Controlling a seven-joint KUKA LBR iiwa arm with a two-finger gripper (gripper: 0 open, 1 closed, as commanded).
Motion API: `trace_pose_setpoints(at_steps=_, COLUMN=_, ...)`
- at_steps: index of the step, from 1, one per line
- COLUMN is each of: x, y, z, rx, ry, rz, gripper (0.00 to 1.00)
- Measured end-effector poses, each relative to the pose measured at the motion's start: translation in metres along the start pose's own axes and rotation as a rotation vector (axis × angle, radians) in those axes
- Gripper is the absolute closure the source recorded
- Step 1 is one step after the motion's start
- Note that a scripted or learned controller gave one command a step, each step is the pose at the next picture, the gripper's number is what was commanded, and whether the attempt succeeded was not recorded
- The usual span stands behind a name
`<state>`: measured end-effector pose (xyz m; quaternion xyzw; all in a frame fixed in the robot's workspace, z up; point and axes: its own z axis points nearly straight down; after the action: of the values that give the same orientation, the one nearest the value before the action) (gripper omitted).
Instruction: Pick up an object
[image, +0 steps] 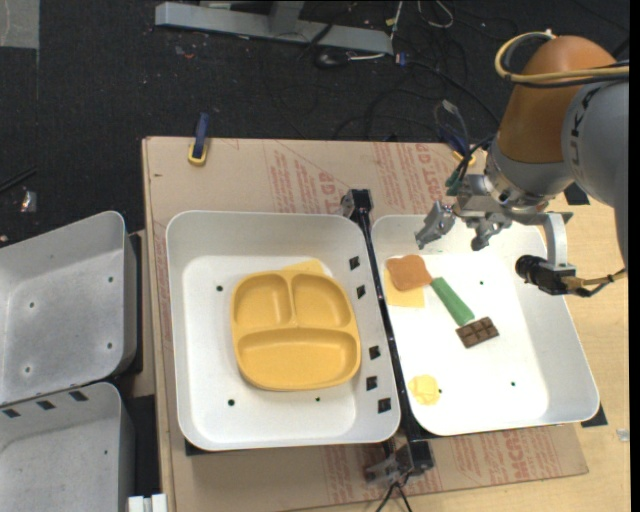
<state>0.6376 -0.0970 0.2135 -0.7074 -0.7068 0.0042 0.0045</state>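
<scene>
Yellow piece well below claw

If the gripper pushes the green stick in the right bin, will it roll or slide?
The green stick looks flat-sided and lies flat on the right bin, so it probably slides or pivots rather than rolls. It looks thin and likely light. Its lower end seems to touch the brown chocolate-like block, which might shift too.

Below the grey metal gripper lies an orange-brown slab on a pale yellow square. Just beyond these is a green stick, then a dark brown chocolate bar. Farther down sits a yellow blob. Far left of the gripper, a yellow tray fills a white bin.
</scene>
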Motion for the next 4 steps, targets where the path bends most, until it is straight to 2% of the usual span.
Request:
trace_pose_setpoints(at_steps=1, x=0.0, y=0.003, z=-0.007, rx=-0.012, ry=-0.001, rz=-0.002, gripper=0.0)
trace_pose_setpoints(at_steps=2, x=-0.008, y=0.009, z=0.047, rx=-0.009, ry=-0.001, rz=0.001, gripper=0.0)
trace_pose_setpoints(at_steps=3, x=-0.006, y=-0.001, z=0.105, rx=-0.006, ry=0.0, rz=0.0, gripper=0.0)
trace_pose_setpoints(at_steps=4, x=-0.006, y=-0.001, z=0.122, rx=-0.011, ry=0.0, rz=0.0, gripper=0.0)
